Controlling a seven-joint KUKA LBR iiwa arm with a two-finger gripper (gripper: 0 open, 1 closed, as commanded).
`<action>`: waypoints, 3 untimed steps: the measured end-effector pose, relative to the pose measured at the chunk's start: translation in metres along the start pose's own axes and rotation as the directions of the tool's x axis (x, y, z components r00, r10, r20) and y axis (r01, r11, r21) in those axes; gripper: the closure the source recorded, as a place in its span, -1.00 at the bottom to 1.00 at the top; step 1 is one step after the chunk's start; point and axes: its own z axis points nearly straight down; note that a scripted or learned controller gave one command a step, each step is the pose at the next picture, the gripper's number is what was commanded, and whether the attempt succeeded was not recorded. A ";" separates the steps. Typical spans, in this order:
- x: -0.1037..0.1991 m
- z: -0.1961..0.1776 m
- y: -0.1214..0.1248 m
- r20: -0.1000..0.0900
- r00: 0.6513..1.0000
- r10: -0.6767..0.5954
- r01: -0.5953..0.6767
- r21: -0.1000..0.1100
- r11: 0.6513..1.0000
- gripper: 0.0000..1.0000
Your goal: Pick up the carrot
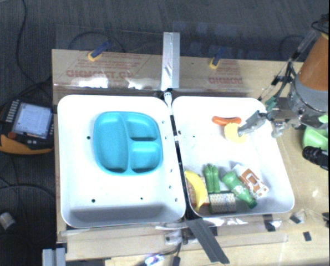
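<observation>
Orange carrot (226,119): one; white bins (76,165): two.

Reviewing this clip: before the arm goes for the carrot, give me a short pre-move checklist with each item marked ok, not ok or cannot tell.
1. Carrot in sight, lying in the right bin near its far wall: ok.
2. Gripper close to the carrot: ok, its tip is just right of it, over a yellow piece.
3. Carrot between the fingers: not ok, it lies apart from the tip.
4. Finger opening wide enough: cannot tell.
5. Carrot free of neighbours: not ok, the yellow piece sits right against it.
6. Other items (banana, green vegetables) out of the way: ok, they are at the near edge.
</observation>
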 end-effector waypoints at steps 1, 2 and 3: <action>0.011 0.072 0.059 0.002 1.000 -0.007 0.007 0.000 1.000 -1.00; 0.051 0.185 0.094 0.005 1.000 -0.002 0.002 -0.007 1.000 -1.00; -0.006 0.143 0.073 0.002 0.997 0.072 -0.072 -0.001 0.997 -1.00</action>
